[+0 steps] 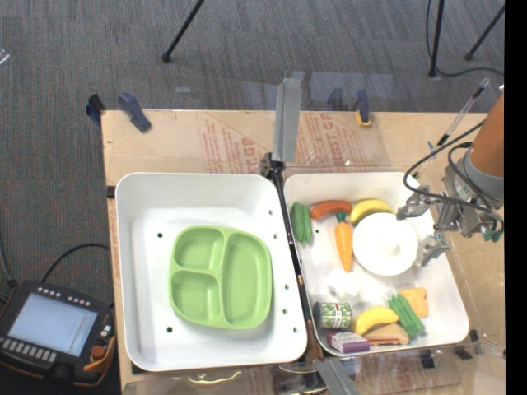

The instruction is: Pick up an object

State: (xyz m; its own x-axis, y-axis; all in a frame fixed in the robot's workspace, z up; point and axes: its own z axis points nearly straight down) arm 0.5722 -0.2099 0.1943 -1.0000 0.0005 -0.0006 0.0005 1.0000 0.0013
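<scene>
Grey carpet surrounds the desk. Left bin holds a green tray; right bin holds toy food around a white plate. By that bin's right edge hangs the claw, spread and empty. Crowded pieces could make it slip or grab two.

The arm at the right edge shows an orange band above a grey wrist section; below it sits a metal-grey gripper of angular brackets; black cables loop beside the wrist (a thin pale rod slants above them).
</scene>
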